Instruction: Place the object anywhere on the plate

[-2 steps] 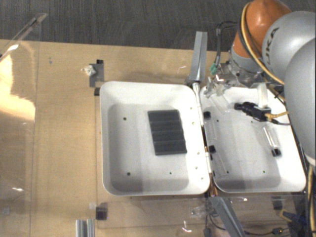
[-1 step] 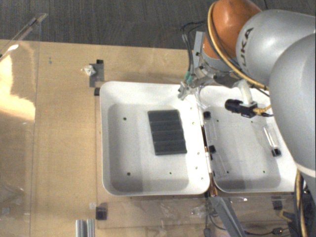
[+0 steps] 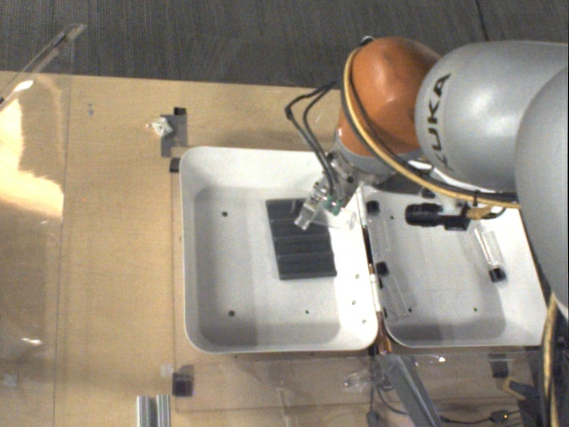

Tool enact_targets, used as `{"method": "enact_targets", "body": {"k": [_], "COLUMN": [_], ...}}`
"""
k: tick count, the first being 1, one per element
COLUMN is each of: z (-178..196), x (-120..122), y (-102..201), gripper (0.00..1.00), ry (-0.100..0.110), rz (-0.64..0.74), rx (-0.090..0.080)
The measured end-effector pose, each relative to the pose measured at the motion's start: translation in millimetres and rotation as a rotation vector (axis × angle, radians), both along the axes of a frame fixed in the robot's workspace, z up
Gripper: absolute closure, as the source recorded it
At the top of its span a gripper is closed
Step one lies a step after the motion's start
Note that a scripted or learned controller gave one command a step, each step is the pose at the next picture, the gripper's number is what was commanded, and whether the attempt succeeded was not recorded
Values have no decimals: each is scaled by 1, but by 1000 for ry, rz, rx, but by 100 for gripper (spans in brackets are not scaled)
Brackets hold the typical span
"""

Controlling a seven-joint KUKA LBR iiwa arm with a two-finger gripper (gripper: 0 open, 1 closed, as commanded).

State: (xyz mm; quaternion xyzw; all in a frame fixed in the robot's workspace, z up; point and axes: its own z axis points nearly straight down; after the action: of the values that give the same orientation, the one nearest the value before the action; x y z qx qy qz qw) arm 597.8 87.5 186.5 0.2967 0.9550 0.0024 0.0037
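**Camera view: tube not on the plate yet**

I am looking down on both bins. The dark plate (image 3: 300, 243) with ridges lies flat in the left bin (image 3: 191, 238), nearer its right wall. The gripper (image 3: 313, 212) hangs over the plate's top right corner. I cannot tell if it is spread or pressed together. I cannot make out anything in it either, because that part is small and blurry.

The only loose thing I see is a clear tube (image 3: 488, 253) with a dark end. I take it to be the object. It lies in the right bin (image 3: 444, 327), near the right side and well apart from the plate. The wall between the bins is in the way.

So I think nothing is done yet. All of the job is left: go to the tube, pick it up, carry it over the wall and set it on the plate. Any spot on the plate will do.

The only writing I can read is KUKA (image 3: 435, 107), in dark letters turned sideways on the grey arm (image 3: 498, 114). I see no label on the tube or the plate.
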Motion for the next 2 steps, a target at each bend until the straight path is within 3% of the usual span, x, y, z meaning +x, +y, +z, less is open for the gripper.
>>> {"method": "enact_targets", "body": {"k": [1, 2], "z": [14, 38], "x": [-4, 13], "y": [74, 143], "gripper": [100, 100], "ry": [0, -4], "rz": [251, 521], "rx": [-1, -2]}}
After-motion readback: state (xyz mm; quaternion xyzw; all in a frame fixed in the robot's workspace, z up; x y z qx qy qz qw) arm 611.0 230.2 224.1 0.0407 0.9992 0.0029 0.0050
